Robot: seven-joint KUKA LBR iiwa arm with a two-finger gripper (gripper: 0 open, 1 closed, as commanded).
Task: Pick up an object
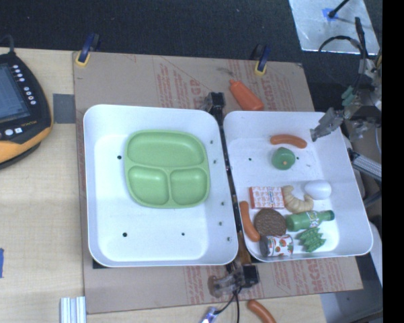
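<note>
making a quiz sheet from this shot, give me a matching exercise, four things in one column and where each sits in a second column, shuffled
Things:
1. green divided plate
2. green bottle
3. orange carrot
4. handheld control pad

Places:
A. on the cardboard beyond the right bin's far edge, outside both bins
B. on the bench left of both bins
C. in the left bin
D. among the crowded items at the near end of the right bin

Pairs: 1-C, 2-D, 3-A, 4-B
</note>
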